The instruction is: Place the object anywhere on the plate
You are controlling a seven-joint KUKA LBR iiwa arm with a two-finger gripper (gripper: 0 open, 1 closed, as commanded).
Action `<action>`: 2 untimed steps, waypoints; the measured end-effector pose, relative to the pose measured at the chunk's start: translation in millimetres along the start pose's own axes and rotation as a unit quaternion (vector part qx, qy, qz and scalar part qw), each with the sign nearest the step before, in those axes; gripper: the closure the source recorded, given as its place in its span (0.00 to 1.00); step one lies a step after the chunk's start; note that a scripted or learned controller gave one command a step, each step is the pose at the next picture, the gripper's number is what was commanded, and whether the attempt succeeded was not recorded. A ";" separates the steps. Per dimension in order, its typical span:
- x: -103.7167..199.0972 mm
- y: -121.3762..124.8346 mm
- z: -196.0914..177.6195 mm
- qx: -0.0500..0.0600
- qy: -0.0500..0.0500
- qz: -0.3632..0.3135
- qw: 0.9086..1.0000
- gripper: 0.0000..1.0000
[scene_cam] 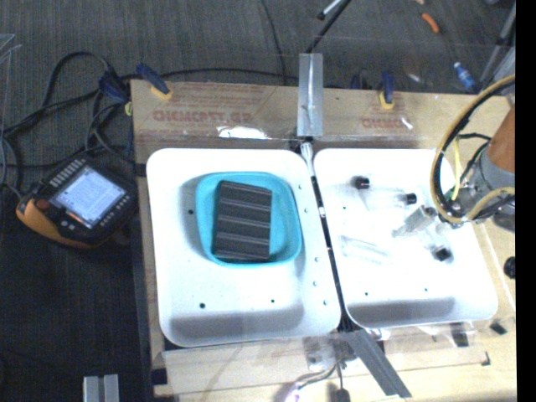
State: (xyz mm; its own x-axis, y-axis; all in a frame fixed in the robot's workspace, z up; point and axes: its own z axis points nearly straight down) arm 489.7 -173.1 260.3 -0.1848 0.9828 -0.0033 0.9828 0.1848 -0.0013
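Left bin (167,308): blue plate (289,224) at centre, dark ridged block (243,220) lying on it. Right bin (469,296): small clear black-capped pieces (362,182) scattered. Gripper (427,218) near right edge; jaws' state cannot be told.

Block (243,220) on plate (287,233), left bin (167,291).

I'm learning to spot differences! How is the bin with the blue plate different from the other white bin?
The left bin holds a blue plate with a dark ridged block lying on it; the right bin holds several small clear pieces with black ends, scattered apart. The arm reaches over the right bin's edge, not over the left bin. Both bins are white, shallow and sit side by side.
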 end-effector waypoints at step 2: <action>0.4 0.0 0.2 0.000 0.000 0.000 1.000 0.00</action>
State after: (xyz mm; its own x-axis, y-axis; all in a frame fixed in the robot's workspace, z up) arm 489.6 -172.6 260.1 -0.1857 0.9826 -0.0030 0.9826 0.1857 -0.0021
